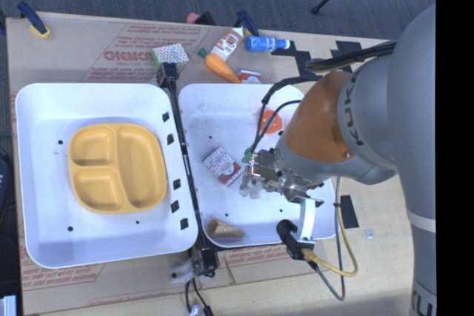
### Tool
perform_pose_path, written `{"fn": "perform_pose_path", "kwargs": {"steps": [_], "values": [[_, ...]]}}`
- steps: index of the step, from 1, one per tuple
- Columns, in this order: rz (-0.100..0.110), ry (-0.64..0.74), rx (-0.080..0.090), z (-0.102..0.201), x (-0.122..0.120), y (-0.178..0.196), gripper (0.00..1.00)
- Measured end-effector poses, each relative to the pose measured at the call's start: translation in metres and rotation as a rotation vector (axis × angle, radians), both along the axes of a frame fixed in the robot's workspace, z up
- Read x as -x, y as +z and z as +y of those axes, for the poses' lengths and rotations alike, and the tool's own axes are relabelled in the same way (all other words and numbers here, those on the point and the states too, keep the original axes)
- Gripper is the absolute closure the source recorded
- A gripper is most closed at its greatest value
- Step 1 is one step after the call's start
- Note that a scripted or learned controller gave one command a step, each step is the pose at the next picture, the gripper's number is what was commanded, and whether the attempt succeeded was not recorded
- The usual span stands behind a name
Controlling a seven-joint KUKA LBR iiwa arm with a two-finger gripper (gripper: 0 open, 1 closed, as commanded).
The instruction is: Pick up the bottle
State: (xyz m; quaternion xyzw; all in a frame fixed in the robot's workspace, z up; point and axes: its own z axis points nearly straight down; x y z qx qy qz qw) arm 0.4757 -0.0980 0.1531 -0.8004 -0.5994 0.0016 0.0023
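Grey KUKA arm with orange band (326,131) reaches in from the right, bent over the right shallow white bin (194,103), probably so the tool comes down near-vertical on the bin floor. The left shallow white bin (29,159), far from the gripper across the divider, holds a yellow three-compartment plastic plate (117,166) lying flat; a distractor, I'd say.

Two-finger gripper (254,180) is low over the right bin's floor, mid-bin. Can't tell if it's open or closed, as wrist hardware and cables crowd it. Nothing is clearly seen held.

A blue plastic bottle (266,44) lies on its side on the brown cardboard bench top (111,55), outside the bins, well behind the gripper past the right bin's back rim. Touching or just beside its far-side end is a white bottle with an orange label (227,43), also lying down. Either one could be the task's bottle, and both are well apart from the gripper. So the gripper looks off target; judged, the pick has not been made.

An orange carrot-shaped toy (221,68) lies by the back rim, behind the gripper. A small red-and-white carton (222,164) lies flat just beside the gripper, on its plate-ward side, the nearest thing and a likely wrong grab. A brown bread-like piece (224,231) sits in front of the gripper at the near wall. A red-orange item (270,120) behind the gripper is half hidden by the arm, so its kind is unclear.
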Motion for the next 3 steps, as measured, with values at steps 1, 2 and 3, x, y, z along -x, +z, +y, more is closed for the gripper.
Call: {"fn": "perform_pose_path", "kwargs": {"steps": [1,2,3], "values": [[0.001,0.078,-0.002,-0.029,0.0,-0.023,1.0],[0.0,0.183,-0.003,-0.022,0.0,-0.019,1.0],[-0.004,0.126,0.001,-0.083,-0.001,0.085,1.0]]}}
